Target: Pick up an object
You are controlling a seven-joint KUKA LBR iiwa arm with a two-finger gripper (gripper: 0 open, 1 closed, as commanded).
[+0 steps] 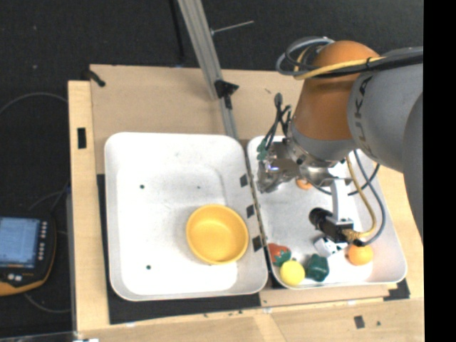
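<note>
hovering gripper [269, 178], objects [292, 271] well apart

Two bins side by side on bench [85, 191]. Bowl [216, 234] in left bin [142, 169], toward its near right part, close to wall shared with right bin [388, 269]. Ball [292, 272] at right bin's near left corner; small block [317, 267] just right of ball; small object [278, 251] just behind ball. Second ball [359, 254] farther right, near front rim. Arm [356, 105] above right bin's far part. Handheld screen unit [25, 251] left of bench. Metal pole [206, 55] behind bins.
</note>
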